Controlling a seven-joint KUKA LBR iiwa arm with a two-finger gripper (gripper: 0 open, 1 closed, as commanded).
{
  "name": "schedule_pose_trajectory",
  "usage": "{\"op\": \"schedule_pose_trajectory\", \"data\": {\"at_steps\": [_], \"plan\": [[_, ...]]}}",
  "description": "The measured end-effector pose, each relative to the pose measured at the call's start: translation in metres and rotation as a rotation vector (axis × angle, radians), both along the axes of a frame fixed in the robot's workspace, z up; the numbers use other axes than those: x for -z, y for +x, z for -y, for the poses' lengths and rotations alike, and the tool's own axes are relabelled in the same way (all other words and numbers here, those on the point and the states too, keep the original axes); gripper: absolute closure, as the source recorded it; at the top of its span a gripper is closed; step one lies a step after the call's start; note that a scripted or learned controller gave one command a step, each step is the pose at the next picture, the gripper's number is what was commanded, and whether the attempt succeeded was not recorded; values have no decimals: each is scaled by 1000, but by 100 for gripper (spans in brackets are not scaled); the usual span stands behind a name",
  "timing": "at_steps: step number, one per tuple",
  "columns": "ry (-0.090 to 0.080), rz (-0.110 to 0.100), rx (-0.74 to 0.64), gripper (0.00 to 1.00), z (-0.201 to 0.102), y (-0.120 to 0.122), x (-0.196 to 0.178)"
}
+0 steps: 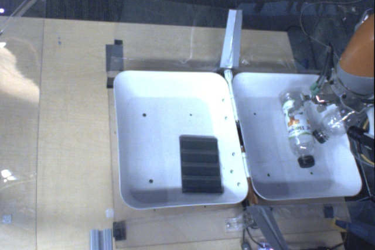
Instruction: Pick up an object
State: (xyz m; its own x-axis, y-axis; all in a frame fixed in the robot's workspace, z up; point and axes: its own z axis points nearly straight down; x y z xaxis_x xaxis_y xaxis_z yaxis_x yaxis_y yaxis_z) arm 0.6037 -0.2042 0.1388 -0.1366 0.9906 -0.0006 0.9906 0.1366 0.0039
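A clear plastic bottle (296, 127) with a white and orange label and a black cap lies in the right bin (263, 173), cap end toward the front. My gripper (326, 119) hangs over the right side of that bin, just right of the bottle and close to its upper end. The grey wrist and orange band (360, 52) reach in from the right edge. In the left bin (146, 96) a black ribbed rectangular block (201, 164) lies flat near the front.
A metal divider post (232, 38) stands behind the joint between the two bins. Cables run along the right edge near the arm. Wooden bench surface (64, 126) stretches to the left of the bins.
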Motion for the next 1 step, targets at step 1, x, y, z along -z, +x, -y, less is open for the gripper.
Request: {"op": "schedule_pose_trajectory", "data": {"at_steps": [1], "plan": [[-5, 18, -59, 0, -28, 7, 45]]}}
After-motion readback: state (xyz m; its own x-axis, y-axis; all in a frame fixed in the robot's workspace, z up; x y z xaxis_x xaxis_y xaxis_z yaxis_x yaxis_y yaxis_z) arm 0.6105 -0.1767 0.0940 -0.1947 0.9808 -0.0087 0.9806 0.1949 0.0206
